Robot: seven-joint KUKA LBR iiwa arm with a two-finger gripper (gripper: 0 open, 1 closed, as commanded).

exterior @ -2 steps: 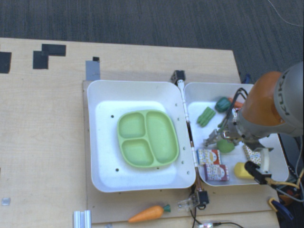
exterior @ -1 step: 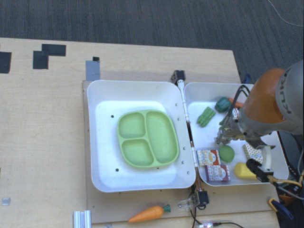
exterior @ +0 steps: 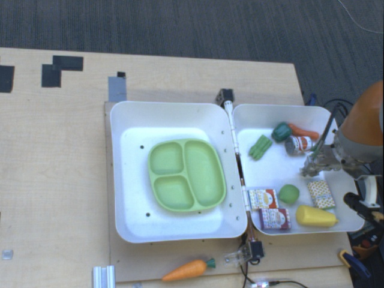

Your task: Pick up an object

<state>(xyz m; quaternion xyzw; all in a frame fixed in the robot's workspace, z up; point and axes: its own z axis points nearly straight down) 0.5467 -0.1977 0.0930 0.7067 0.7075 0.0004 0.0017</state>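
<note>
Claw (exterior: 311, 168) over right bin (exterior: 264, 116), near can (exterior: 298, 144).

Two white bins: the left bin (exterior: 120, 179) holds one green tray (exterior: 186, 175). The right bin (exterior: 264, 122) holds two cartons (exterior: 262, 198), one lime (exterior: 289, 194), one yellow piece (exterior: 315, 216), one can (exterior: 298, 144) and two green vegetables (exterior: 260, 147). One carrot (exterior: 189, 270) lies below the left bin.
</note>
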